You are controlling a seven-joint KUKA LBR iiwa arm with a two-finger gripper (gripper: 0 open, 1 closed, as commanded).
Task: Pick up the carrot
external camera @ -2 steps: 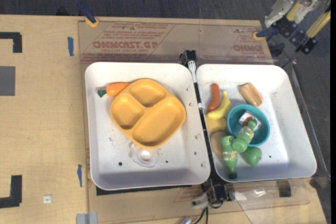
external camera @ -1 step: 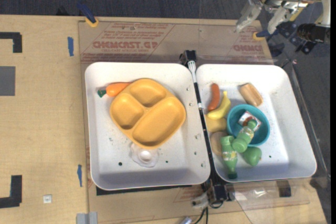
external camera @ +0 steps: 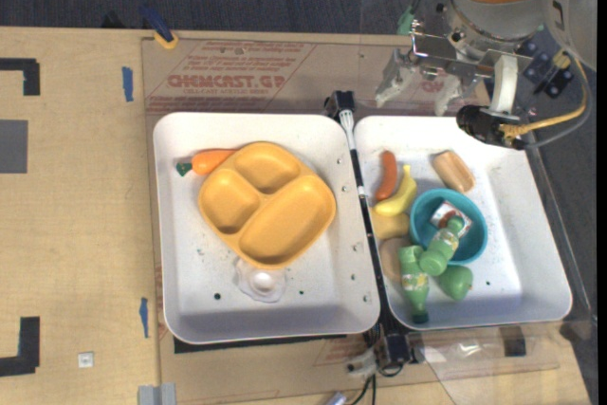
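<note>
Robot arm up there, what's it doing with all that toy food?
It is meant to pick up the carrot, which lies in the left bin against the yellow divided plate. The gripper hangs above the far edge of the right bin, holding nothing and far from the carrot.

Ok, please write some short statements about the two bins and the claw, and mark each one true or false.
1. The carrot lies in the left bin, touching the yellow divided plate. True.
2. The claw holds the carrot. False: it hangs above the far edge of the right bin, apart from the carrot.
3. The blue bowl sits in the right bin. True.
4. The banana lies on the yellow divided plate. False: it is in the right bin, next to the blue bowl.
5. A green bottle lies in the right bin. True.
</note>
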